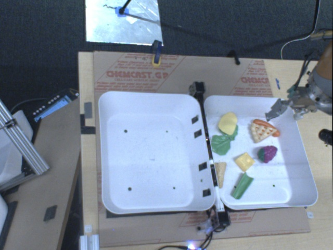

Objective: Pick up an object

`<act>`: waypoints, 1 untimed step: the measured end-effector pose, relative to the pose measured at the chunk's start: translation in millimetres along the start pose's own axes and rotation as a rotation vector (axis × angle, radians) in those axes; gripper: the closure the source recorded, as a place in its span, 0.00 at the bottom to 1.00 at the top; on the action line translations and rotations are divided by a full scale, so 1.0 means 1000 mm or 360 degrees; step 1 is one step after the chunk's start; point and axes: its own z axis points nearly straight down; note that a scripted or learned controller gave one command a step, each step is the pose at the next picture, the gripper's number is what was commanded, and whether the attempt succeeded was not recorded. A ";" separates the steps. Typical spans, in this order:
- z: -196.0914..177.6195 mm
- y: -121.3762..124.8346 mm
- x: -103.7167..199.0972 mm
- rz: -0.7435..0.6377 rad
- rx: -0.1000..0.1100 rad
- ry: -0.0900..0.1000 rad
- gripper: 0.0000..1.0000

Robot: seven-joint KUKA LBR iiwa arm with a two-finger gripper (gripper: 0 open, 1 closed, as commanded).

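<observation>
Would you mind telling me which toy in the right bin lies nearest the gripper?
The pizza slice, just below-left of the gripper; the purple grapes and yellow lemon sit farther off.

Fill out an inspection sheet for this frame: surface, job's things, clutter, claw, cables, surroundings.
Surface: cardboard sheet bearing left bin and right bin.
Job's things: in the right bin, yellow piece touching green leaf, pizza slice, purple grapes, yellow block, green stick, tan wedge.
Clutter: yellow clamp at the cardboard's far edge.
Claw: claw above the right bin's far right corner, holding nothing visible.
Cables: black cable across the floor.
Surroundings: shiny sheet, aluminium rail.
</observation>
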 end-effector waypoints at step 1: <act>0.130 0.016 0.019 -0.0005 0.0014 0.0006 0.00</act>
